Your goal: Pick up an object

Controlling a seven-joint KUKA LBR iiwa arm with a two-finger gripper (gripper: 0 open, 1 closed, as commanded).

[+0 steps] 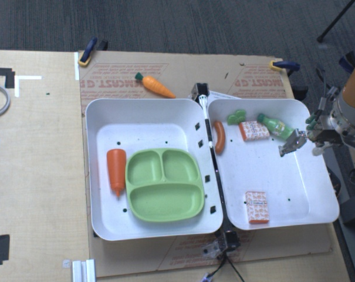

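Landmark: the green bottle (275,125), lying on its side in the right bin (318,181), cap toward the sausage. The gripper (299,140) hangs just beside the bottle's base, on its arm side, low over the bin floor. Fingers look spread, nothing between them, so released and no grasp yet. One fingertip points toward the bottle but whether it touches is too small to tell.

The bottle is my guess for the target, since it is the nearest thing. Touching the bottle's cap end is a small red-and-white box (254,130); past that a green lump (236,117) and a brown sausage (219,138) against the bin wall. A second red-and-white box (257,207) lies well apart from the bottle, toward the near rim.

To do it well: center over the bottle body, turn the fingers across its short axis, come down straight, close slowly. It is round and smooth, so it will likely roll or squirt out if pinched off-center. Avoid clipping the box next to it.

Left bin (101,216), well apart from the bottle: a green divided plate (164,184) and an orange cylinder (116,170) beside it. A toy carrot (155,85) lies outside the bins on cardboard (247,81) clamped over a pale wooden bench (36,169). Dark carpet (183,13) beyond.
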